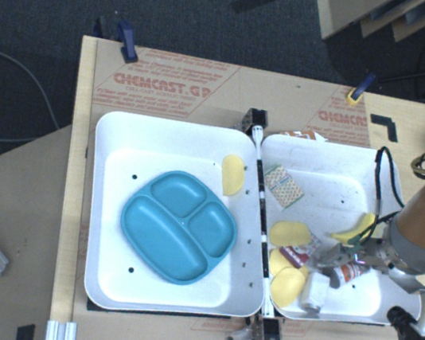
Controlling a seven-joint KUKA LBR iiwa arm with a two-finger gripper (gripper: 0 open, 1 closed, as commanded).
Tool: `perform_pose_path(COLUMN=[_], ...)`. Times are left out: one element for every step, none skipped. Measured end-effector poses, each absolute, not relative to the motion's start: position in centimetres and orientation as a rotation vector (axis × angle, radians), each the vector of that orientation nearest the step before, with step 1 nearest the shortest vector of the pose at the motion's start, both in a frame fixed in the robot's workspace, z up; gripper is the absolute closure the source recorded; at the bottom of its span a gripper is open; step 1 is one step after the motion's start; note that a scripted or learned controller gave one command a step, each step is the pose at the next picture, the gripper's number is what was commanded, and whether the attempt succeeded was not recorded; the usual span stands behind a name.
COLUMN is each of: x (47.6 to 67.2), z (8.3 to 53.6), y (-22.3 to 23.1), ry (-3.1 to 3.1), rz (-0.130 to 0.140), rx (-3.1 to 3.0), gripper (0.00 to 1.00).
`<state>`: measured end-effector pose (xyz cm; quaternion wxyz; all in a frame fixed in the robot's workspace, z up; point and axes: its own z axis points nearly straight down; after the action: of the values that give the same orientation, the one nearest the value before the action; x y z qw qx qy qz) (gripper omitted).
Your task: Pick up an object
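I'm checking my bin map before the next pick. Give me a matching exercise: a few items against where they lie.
Items:
1. blue divided plate
2. pale yellow oval piece
3. checkered packet
4. gripper

Places:
A. right bin, upper left part
B. middle of left bin
C. right bin, lower part, among clutter
D. left bin, upper right, by the divider

Pairs: 1-B, 2-D, 3-A, 4-C
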<state>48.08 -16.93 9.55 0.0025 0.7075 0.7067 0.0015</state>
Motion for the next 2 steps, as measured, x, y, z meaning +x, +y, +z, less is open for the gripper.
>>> perform_pose_path(x=[57.04, 57.00], z=[8.47, 8.45], y=[-9.45, -9.54], ry=[2.222, 2.221], rz=[0.003, 0.001], rx=[2.218, 2.219], gripper=[1.00, 0.00])
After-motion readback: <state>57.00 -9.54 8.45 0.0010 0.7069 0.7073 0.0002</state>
